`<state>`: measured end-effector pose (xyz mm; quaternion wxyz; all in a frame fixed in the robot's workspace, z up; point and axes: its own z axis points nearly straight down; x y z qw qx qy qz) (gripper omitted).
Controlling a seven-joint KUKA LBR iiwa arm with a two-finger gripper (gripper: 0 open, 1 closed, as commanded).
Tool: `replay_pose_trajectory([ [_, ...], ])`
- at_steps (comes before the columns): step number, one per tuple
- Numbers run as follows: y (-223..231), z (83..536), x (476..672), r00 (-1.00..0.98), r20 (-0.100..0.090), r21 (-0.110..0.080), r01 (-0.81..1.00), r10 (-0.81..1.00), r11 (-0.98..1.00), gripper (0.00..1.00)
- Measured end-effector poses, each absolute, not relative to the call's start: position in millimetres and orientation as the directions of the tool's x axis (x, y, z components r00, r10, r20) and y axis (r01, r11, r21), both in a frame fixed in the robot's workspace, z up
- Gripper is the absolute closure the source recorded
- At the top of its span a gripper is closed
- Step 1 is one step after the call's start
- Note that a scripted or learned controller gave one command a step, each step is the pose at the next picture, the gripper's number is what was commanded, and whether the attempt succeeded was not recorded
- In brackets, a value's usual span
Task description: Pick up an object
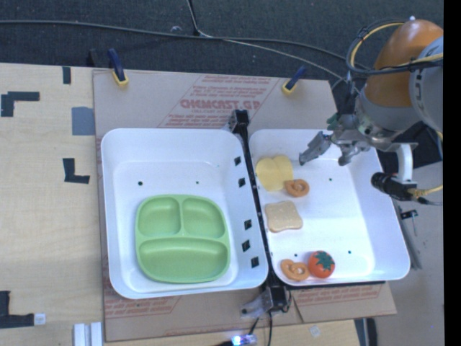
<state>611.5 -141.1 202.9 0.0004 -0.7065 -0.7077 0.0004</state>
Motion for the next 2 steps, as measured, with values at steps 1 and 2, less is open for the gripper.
replay_pose_trajectory([
  [1,-132.6,147.8,603.9,-0.001,0.000,-0.006,1.000,1.000,0.001,0.00],
  [2,-135.3,84.9,599.4,-0.001,-0.001,-0.004,1.000,1.000,0.001,0.00],
])
